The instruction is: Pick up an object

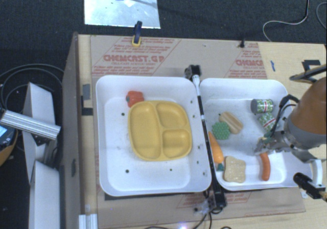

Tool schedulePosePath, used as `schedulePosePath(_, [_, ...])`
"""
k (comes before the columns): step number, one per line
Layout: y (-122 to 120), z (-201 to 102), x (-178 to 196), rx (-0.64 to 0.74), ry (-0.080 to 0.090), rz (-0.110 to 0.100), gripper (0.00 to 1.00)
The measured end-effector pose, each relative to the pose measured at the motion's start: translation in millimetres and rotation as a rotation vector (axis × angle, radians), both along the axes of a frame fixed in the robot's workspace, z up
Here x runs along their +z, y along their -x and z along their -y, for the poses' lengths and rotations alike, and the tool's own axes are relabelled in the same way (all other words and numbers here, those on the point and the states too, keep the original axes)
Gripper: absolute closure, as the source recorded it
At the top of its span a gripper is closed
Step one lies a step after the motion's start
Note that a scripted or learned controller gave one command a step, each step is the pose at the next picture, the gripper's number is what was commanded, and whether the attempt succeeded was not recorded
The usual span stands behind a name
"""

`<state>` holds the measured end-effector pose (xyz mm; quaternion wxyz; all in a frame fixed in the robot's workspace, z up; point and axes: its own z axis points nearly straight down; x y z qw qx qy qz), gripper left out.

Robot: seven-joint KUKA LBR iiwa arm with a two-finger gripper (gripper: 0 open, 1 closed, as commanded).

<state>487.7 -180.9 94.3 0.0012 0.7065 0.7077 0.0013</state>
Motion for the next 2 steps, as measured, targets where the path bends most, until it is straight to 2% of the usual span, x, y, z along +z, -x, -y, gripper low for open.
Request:
schedulePosePath(1, [-54.8,-53.9,-10.2,0.003,-0.001,-0.002,1.0])
schedulePosePath(2, [-114.2,-109.1,91.6,0.004,0.0,0.002,1.0])
